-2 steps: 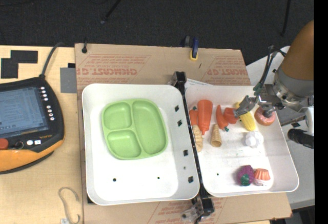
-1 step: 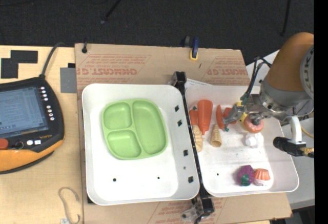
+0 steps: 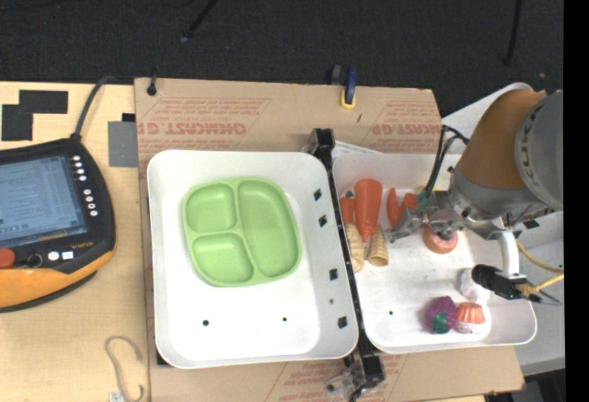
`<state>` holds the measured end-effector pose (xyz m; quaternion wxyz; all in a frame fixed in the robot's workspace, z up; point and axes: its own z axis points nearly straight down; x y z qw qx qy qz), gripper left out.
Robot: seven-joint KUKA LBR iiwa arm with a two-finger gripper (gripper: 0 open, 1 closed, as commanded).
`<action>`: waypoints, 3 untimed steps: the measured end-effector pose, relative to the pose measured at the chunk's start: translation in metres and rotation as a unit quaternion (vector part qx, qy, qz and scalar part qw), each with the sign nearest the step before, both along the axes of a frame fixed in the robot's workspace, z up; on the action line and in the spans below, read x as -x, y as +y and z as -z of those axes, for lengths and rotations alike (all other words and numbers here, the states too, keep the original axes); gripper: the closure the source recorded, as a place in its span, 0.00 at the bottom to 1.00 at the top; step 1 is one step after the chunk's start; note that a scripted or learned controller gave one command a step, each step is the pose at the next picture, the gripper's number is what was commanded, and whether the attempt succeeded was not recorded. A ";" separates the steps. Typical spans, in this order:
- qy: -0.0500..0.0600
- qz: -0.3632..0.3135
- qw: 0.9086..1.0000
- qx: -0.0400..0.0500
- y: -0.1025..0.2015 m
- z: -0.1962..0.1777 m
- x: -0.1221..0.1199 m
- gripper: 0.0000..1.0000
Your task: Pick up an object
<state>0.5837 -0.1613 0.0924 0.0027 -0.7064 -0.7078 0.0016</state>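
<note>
target: orange carrot toy (image 3: pixel 367 204), just right of divider (image 3: pixel 336 235), in right bin (image 3: pixel 515 322) | handling: probably light, stiff, smooth plastic; best grasped mid-body | tool (image 3: pixel 425 223): near carrot toy, state impossible to tell

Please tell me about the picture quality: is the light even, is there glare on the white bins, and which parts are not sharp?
Camera view: light is soft and even; the left bin and right bin look bright but not washed out; the green divided plate casts almost no shadow; the gripper and the small toys near it are slightly blurred; the floor at the top is dark.
</note>
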 end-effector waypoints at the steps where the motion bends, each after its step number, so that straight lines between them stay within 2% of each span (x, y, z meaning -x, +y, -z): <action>1: -0.004 0.002 1.000 0.001 0.000 0.002 -0.001 0.00; 2: -0.008 0.004 1.000 0.006 -0.006 -0.012 -0.003 1.00; 3: -0.004 0.002 1.000 0.001 -0.001 -0.057 0.000 1.00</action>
